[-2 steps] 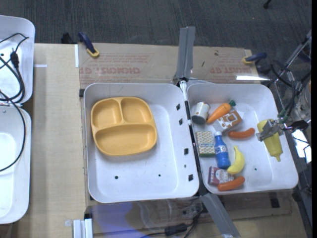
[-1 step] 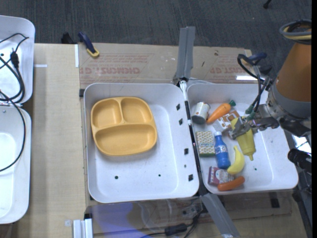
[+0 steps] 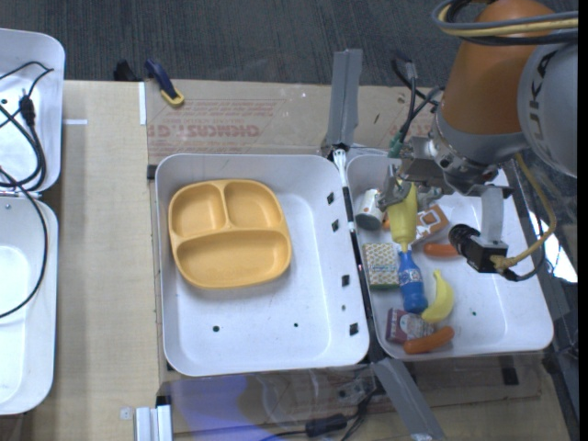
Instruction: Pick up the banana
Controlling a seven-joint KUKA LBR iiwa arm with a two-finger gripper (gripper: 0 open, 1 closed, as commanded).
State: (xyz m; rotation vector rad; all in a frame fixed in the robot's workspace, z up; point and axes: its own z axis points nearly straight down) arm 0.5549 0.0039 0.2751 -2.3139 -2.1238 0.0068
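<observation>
Banana (image 3: 442, 299), curved, smooth yellow peel

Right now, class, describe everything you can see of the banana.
The banana is small, yellow and curved, probably a plastic toy. It lies flat in the right bin, toward the near side. Its left edge touches the blue bottle, and its lower end meets an orange carrot-like piece. The gripper is farther back, apart from it.

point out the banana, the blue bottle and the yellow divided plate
banana (image 3: 442, 299): camera view, the middle of its curved yellow body, in the right bin.
blue bottle (image 3: 412, 288): camera view, the middle of its blue body, just left of the banana.
yellow divided plate (image 3: 230, 256): camera view, the floor of its large front compartment, in the left bin.
</observation>
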